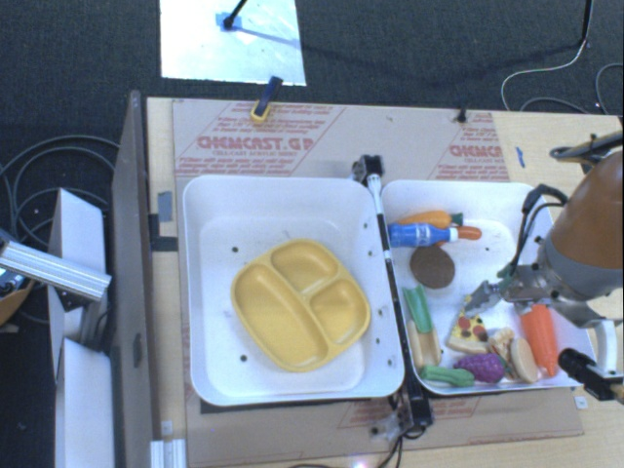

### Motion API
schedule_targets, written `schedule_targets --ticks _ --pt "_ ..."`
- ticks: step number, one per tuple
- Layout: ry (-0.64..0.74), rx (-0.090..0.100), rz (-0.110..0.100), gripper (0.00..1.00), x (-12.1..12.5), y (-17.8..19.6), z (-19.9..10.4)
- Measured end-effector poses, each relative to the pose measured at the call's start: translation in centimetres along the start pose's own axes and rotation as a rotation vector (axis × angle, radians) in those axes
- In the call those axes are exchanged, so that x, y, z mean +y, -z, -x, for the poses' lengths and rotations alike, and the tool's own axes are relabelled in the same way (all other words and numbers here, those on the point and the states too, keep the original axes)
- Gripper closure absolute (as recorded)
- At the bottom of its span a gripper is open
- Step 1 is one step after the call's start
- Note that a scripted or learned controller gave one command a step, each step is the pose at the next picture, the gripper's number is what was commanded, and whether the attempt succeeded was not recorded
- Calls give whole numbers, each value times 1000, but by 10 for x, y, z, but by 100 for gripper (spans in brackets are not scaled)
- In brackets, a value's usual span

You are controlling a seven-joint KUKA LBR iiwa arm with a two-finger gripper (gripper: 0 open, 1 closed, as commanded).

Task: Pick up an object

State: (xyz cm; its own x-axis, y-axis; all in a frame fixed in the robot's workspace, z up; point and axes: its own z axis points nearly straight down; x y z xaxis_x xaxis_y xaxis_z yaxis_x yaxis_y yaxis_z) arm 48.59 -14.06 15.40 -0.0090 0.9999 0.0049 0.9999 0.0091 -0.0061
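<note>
The grey arm with its orange band reaches in from the right over the right-hand shallow white plastic bin (507, 198), and its metal two-finger pincer (507, 291) hangs low above that bin's right half. Whether the pincer is apart or together cannot be told from this slanted view, and nothing can be seen gripped in it.

Just below and left of the pincer lies one triangular yellow toy pizza slice with red dots (470, 333), close beside it. Directly below the pincer sit one small tan toy bread piece (504, 342) and one tan oval bun (525, 359); just beside these, below and slightly right of the pincer, lies one orange toy carrot (540, 337). Further below and left is one purple bunch of toy grapes (482, 367), with one green toy pod (447, 375) beside it at the bin's near edge. Left of the pincer rests one flat brown round disc (432, 268). Above and left of it lie one blue-and-white toy bottle (422, 234) and one orange elongated toy (435, 218). Far left, along the dividing wall, stand one green stick (419, 310) and one tan stick (426, 343).

Well apart to the left, the second white bin (224, 203) holds one yellow three-compartment plastic tray (298, 303).
</note>
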Motion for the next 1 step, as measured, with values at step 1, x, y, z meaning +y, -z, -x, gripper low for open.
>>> schedule_targets --ticks 1 --pt "-7 -14 15 0 3 -63 -31"
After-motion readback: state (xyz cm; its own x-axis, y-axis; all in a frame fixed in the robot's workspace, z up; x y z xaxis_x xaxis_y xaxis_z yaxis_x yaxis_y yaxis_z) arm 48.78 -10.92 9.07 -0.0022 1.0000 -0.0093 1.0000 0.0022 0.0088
